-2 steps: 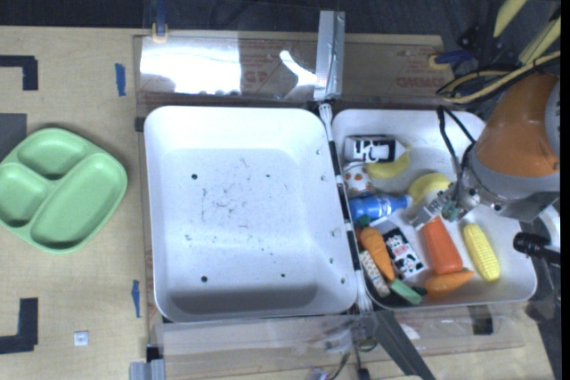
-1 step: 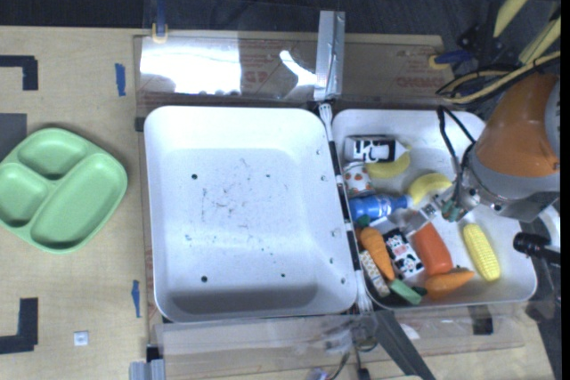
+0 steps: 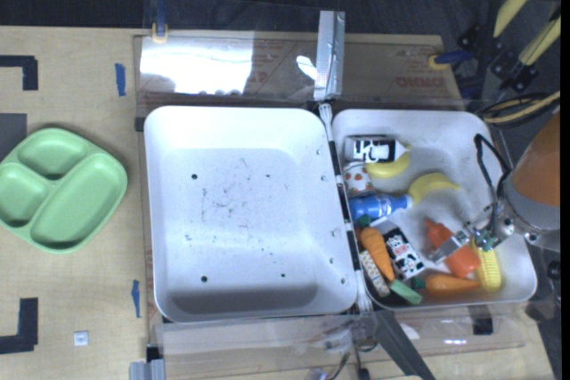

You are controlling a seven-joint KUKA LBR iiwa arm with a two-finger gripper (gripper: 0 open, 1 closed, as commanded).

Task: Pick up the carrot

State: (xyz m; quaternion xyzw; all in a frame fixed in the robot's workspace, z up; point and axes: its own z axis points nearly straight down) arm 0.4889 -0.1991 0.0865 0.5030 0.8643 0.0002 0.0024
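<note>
The right bin (image 3: 463, 131) holds a pile of toy food. A long orange carrot (image 3: 450, 285) lies along the bin's front wall, with a green tuft (image 3: 405, 292) at its left end. A second orange tapered piece (image 3: 374, 251) lies near the bin's left wall. My gripper (image 3: 465, 245) reaches in from the right and hangs low over the pile, just above a round orange piece (image 3: 463, 262) and a reddish piece (image 3: 438, 233). It sits a little behind the long carrot. The carrot is not between the gripper's tips.
Also in the right bin are two yellow bananas (image 3: 392, 166), a blue bottle (image 3: 378, 207), a black and white box (image 3: 370, 147), a yellow corn cob (image 3: 488, 268) and a black and white pack (image 3: 405, 255). The left bin (image 3: 169, 138) stands beside it. A green divided plate (image 3: 58, 189) lies far left.
</note>
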